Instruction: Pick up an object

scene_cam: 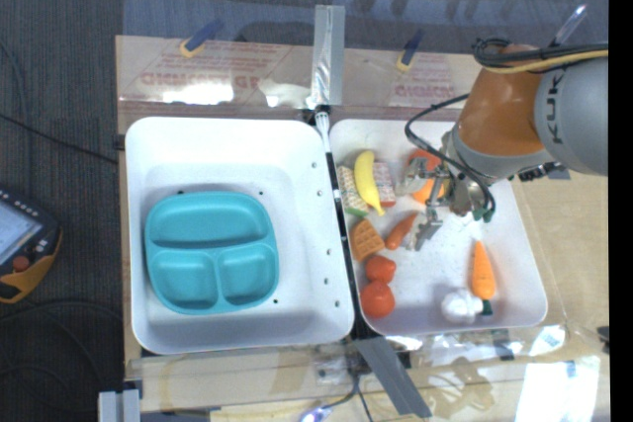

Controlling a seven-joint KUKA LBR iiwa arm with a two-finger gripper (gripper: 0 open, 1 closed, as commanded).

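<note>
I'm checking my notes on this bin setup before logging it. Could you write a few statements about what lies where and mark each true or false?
1. The teal divided tray lies in the left bin. True.
2. The banana lies in the left bin. False: it lies in the right bin, near the divider.
3. Two tomatoes sit near the right bin's front left corner. True.
4. The carrot rests on the tray. False: it lies in the right bin, beside a white item.
5. The gripper hangs over the right bin. True.
</note>
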